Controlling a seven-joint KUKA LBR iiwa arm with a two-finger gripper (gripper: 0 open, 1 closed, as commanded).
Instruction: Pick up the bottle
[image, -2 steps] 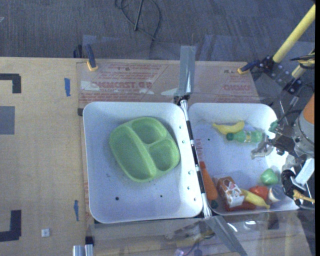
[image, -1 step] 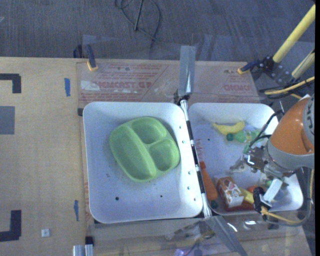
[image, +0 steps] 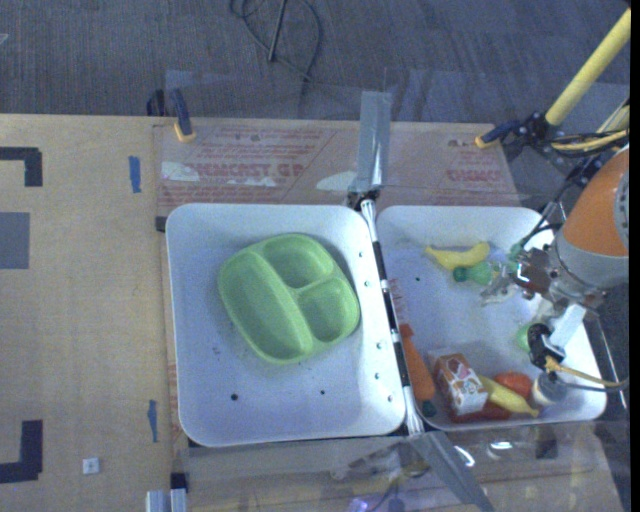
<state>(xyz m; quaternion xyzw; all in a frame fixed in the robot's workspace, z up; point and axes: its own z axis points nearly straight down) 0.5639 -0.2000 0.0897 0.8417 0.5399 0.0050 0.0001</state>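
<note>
The claw (image: 505, 283) hangs over the right bin (image: 400, 240); whether it is open or closed I cannot tell. A yellow banana (image: 458, 256) lies at ten o'clock from it. No bottle can be told apart among the toys at six o'clock. A green divided plate (image: 289, 296) sits in the left bin (image: 200, 400).

The wooden bench (image: 80, 300) bears two white bins (image: 200, 400) and flattened cardboard (image: 270, 165).

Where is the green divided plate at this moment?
The green divided plate lies in the left white bin, near its centre, across the divider from the orange carrot in the right bin.
</note>
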